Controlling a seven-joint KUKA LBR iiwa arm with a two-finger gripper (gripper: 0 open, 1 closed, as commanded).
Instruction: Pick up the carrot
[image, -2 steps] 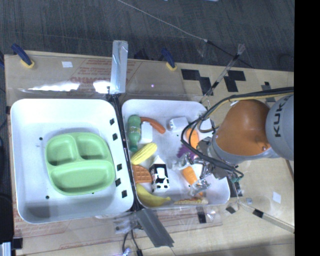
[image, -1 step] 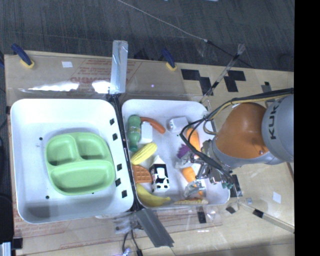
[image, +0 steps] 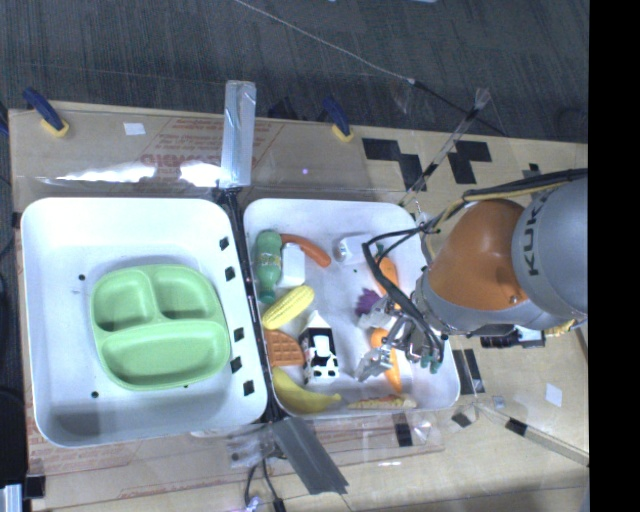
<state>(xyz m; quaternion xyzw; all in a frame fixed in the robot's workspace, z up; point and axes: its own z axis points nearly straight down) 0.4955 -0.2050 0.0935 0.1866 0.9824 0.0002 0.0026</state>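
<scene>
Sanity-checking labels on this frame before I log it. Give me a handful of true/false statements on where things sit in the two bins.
1. The green divided plate lies in the left bin. True.
2. The banana lies along the near edge of the right bin. True.
3. The corn cob sits on the green divided plate. False: it lies in the right bin, beside the green bottle.
4. The gripper is over the left bin. False: it is down in the right bin, by an orange carrot.
5. The black-and-white cow carton stands in the right bin, just above the banana in the picture. True.
</scene>
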